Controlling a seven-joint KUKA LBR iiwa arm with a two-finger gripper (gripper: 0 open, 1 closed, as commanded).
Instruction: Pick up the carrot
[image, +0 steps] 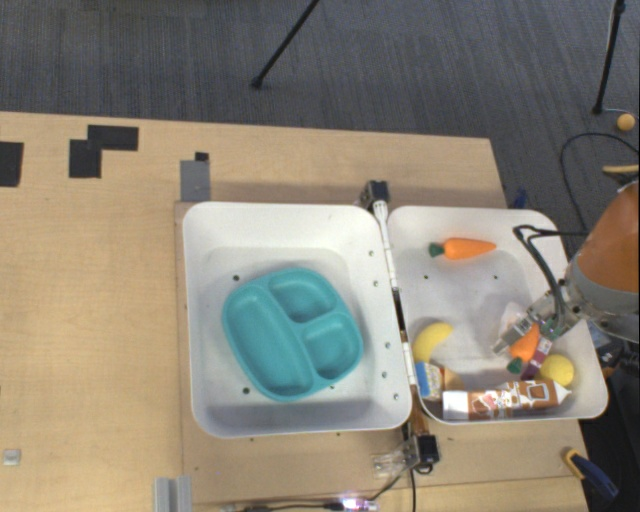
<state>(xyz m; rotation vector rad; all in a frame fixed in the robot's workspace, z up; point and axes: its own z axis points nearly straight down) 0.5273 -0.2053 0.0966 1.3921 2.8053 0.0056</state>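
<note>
Hand (527, 340) low in the shallow white right bin (470, 296) near its right wall, clenched on a small orange plastic carrot (525, 345). Second orange carrot with green top (462, 249) lying near that bin's far edge. Teal divided plastic plate (290, 332) resting in the white left bin (220, 250).

Two bins side by side on the bench (90, 330).

The left bin (200, 300) holds a divided tray (290, 332). In the right bin (470, 285), one carrot (463, 249) lies at the far side; the gripper (527, 340) is over a second carrot (526, 345) near the right wall, a lemon (432, 341) lies to its left, and a carton (508, 400) lies along the near wall.
</note>
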